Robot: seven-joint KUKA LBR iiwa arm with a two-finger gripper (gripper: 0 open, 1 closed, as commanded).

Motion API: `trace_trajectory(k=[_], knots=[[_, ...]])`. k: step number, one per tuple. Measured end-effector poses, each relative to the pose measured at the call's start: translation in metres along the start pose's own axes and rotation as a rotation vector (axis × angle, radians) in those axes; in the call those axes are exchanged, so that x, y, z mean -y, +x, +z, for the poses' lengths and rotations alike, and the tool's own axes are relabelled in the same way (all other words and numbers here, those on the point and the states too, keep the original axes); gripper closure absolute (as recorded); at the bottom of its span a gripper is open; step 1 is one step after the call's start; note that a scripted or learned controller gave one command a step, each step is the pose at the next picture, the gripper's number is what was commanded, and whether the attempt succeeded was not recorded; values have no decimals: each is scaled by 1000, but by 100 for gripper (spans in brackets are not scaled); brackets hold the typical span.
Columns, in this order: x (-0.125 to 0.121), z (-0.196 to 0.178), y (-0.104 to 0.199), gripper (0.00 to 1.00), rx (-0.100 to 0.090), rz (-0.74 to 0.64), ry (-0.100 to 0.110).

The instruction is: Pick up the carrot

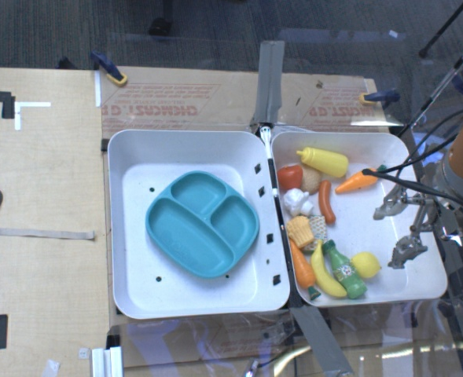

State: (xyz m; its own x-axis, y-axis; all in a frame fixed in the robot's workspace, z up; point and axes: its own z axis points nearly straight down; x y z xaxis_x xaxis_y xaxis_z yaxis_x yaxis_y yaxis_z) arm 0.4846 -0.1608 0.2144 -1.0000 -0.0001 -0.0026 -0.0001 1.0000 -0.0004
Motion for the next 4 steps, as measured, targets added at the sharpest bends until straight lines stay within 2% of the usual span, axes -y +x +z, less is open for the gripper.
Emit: trace_trajectory(k=[1, 2, 3, 4], knots=[[49, 99, -97, 0, 1, -14, 1], [49, 120, -144, 0, 1, 275, 0], [50, 127, -162, 0, -45, 451, -11], [45, 128, -162, 0, -53, 619, -15]])
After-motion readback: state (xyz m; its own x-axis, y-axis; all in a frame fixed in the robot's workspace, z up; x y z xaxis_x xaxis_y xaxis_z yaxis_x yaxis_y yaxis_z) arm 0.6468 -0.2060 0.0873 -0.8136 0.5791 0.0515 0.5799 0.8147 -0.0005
